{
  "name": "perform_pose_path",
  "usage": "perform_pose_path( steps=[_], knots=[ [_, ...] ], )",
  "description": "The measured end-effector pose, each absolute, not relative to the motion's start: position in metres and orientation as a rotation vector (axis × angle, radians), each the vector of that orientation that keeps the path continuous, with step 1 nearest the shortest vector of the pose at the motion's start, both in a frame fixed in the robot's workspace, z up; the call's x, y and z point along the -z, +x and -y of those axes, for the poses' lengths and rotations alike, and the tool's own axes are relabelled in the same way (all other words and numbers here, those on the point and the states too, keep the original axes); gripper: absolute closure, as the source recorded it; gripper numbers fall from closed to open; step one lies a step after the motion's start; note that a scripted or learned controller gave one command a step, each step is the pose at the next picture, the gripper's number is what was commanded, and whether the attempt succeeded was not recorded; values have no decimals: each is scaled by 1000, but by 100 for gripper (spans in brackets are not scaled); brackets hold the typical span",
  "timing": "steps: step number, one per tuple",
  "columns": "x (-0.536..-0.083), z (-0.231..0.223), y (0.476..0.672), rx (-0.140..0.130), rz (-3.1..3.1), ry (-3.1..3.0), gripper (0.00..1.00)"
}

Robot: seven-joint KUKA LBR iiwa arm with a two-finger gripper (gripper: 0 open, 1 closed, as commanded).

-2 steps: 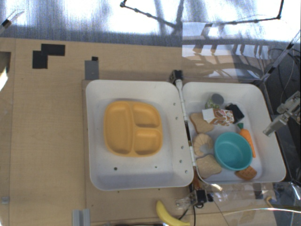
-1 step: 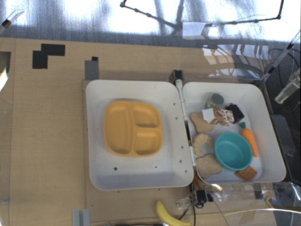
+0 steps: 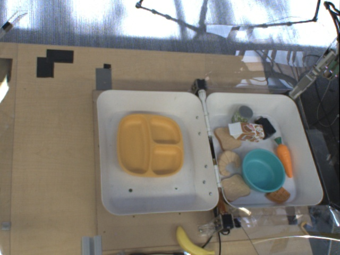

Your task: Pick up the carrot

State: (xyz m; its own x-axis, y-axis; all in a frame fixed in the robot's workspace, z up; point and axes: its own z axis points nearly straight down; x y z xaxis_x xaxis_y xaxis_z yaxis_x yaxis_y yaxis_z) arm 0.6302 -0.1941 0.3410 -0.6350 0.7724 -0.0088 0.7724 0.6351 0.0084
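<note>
Carrot (image 3: 285, 160) is parked just right of the teal bowl (image 3: 262, 170), squeezed against the bin wall (image 3: 309, 158), so a tight grab is likely needed. Gripper state can't be told; nothing is seen being held. Bread slices (image 3: 232, 163) are piled left of the bowl.

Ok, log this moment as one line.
carrot: right bin, right of teal bowl | not grasped | yellow plate: left bin

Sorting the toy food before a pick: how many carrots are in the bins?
1. The carrot lies in the right bin, near its right wall, just right of the teal bowl. Others might be hidden under the clutter.
</note>
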Motion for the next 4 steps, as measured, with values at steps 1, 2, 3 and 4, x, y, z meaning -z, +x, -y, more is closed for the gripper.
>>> perform_pose_path(
  steps=[1,2,3,4],
  knots=[
    [-313,156,668,-10,-2705,1575,0],
    [-278,208,594,2,-2963,1011,0],
    [-194,163,665,-7,-2986,959,0],
    [-272,206,664,-3,-2910,1127,0]
  ],
)
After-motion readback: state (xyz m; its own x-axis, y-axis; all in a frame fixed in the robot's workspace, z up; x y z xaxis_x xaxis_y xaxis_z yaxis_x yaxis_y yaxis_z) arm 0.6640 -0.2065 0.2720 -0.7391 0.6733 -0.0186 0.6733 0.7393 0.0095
